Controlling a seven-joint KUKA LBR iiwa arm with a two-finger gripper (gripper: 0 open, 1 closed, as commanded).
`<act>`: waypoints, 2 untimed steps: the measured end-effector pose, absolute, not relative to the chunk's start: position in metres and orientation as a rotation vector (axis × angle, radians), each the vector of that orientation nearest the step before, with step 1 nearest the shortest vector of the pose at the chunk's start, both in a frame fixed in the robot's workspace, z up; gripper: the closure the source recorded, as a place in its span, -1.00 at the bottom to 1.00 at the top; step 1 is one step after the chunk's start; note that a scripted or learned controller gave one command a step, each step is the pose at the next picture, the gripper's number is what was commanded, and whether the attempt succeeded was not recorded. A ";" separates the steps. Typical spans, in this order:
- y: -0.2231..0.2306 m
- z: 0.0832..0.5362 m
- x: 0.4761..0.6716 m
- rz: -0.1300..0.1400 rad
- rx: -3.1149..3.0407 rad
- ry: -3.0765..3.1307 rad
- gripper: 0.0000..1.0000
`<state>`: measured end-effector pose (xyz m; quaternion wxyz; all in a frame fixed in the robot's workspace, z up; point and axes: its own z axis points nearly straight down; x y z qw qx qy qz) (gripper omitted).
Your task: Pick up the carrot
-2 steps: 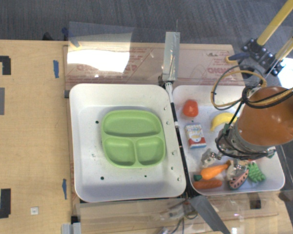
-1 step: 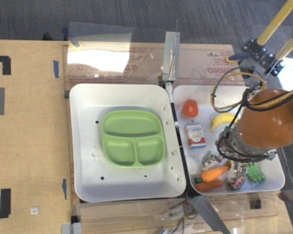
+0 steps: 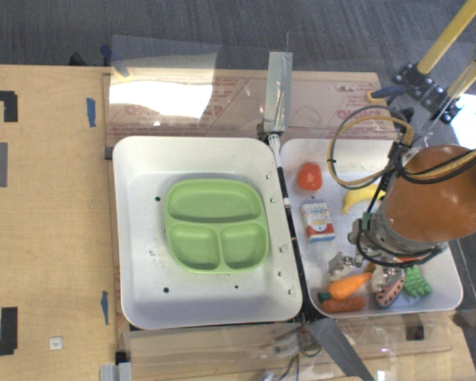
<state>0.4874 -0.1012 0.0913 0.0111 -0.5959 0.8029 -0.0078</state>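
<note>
Wooden bench (image 3: 40, 213), two white bins | right bin (image 3: 452, 296): arm leans low from the right, orange band above wrist | pincer (image 3: 366, 270) poised over carrot (image 3: 347, 286), which lies just below-left of it; grip state: cannot tell | green tray (image 3: 216, 225) well left, likely unused.

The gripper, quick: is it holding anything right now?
Gripper: low over the carrot in the right bin; a grasp cannot be told.
</note>
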 end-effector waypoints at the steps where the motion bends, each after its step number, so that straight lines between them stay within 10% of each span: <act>1: -0.121 0.091 0.486 -0.019 -2.032 2.369 -1.00; 2: -0.141 0.091 0.488 -0.031 -2.333 2.067 -1.00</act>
